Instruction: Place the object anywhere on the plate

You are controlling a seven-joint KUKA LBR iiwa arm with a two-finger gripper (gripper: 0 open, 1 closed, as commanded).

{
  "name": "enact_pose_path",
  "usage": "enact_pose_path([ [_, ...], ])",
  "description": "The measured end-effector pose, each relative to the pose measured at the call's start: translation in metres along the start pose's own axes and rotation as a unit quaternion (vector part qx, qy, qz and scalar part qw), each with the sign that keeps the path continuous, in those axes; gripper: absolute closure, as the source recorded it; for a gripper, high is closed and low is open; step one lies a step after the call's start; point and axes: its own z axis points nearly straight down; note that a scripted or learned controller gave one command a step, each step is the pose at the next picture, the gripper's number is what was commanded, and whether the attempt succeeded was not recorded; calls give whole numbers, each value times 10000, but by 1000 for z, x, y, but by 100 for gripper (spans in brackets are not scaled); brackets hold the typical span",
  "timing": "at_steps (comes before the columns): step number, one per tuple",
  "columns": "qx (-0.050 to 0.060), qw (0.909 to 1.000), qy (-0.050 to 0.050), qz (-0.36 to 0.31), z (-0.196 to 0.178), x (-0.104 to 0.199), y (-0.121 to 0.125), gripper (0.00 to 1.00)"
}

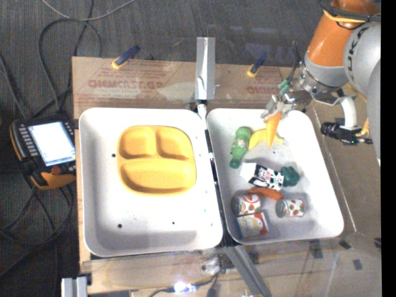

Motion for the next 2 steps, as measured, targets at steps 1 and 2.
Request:
enact_pose_path([
  [1, -2, 10000, 0, 1, 0, 0, 0, 0],
  [2, -2, 10000, 1, 1, 0, 0, 0, 0],
])
